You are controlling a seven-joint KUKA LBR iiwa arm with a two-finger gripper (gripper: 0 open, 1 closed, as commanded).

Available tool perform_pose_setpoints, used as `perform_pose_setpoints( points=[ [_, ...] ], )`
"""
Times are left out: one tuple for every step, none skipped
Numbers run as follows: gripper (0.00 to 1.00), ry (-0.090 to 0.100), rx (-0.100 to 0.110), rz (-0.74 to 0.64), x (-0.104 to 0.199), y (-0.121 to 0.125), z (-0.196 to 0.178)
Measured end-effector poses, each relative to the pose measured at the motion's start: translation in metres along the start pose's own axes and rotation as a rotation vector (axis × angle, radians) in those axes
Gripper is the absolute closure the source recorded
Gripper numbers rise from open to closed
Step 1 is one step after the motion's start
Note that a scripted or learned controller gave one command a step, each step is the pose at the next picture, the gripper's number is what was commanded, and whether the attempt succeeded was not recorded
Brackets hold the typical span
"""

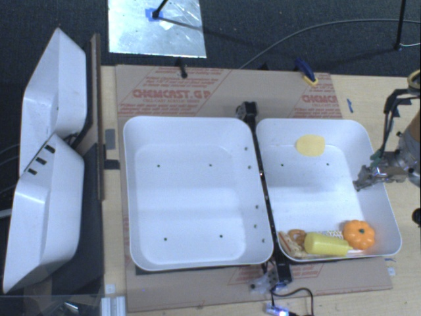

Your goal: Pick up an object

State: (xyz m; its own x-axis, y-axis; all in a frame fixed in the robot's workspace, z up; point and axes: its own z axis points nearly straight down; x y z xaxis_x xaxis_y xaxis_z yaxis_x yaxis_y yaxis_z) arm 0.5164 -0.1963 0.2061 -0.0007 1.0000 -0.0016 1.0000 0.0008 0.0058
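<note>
Scanning left to right: left bin (191,189) has no objects in it, just the bare white floor. Right bin (329,183) has everything. Pale yellow disc (310,145) sits alone near the far wall. Along the near wall, packed tight: pretzel-looking piece (294,237), yellow block (325,244), a small white ridged item behind it, then the orange pumpkin (359,234) in the near right corner.

Gripper (366,178) hangs over the right bin's right rim, nothing between its fingers; can't tell from this angle how wide the gap is.

Risks: near-wall cluster is touching, so a descent there likely clips a neighbour or jams against the wall. Pumpkin is round, could squirt out. Disc is flat, fingers may just skate over it.
</note>
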Motion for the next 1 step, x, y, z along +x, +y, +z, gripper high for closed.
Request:
perform_pose_setpoints(
  points=[
    [1.0,0.001,0.004,0.0,-0.0002,0.0005,-0.0134]
  ],
)
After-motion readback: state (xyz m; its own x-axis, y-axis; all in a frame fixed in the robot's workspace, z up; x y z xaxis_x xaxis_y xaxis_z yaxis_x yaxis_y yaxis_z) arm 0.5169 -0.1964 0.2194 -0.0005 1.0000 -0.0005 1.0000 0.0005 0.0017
